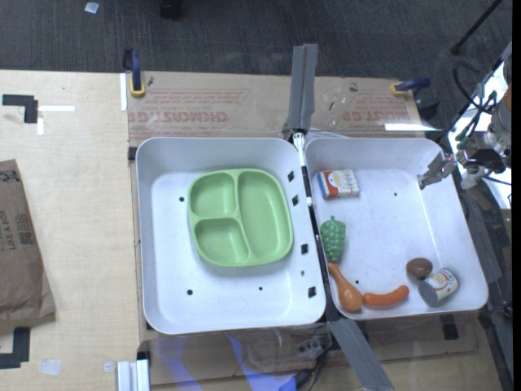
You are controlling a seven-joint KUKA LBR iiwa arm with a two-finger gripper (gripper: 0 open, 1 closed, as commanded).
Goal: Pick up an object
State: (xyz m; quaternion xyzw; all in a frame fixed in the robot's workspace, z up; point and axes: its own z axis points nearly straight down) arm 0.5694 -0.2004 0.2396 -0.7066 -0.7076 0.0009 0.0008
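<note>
A: Looking down on the bench, we see two white bins side by side. The left bin (pixel 163 283) carries a green divided plate (pixel 241 216); the right bin (pixel 391 210) holds the candidates for picking: a small carton (pixel 339 183) near its upper left, a green grape bunch (pixel 332 238) against the left wall, two orange sausage-like pieces (pixel 366 295) along the lower edge, a brown round piece (pixel 419 267), and just beside it a small can (pixel 440 285) lying on its side in the lower right corner.

B: And the gripper (pixel 435 172)?

A: We find it at the upper right rim of the right bin, well apart from every object. Its fingers appear slightly parted and nothing lies between them, though the detail is small.

B: Which object do we judge easiest?

A: Probably the carton: we take it to be light, stiff and flat-sided, so closing across its shorter width should seat well. The can looks rigid but smooth and free to roll, and it sits close to the corner walls. The grapes seem bumpy, likely moulded plastic, offering grip across the middle. The sausage pieces are slender and rounded; we expect them to slip unless taken mid-length.
</note>
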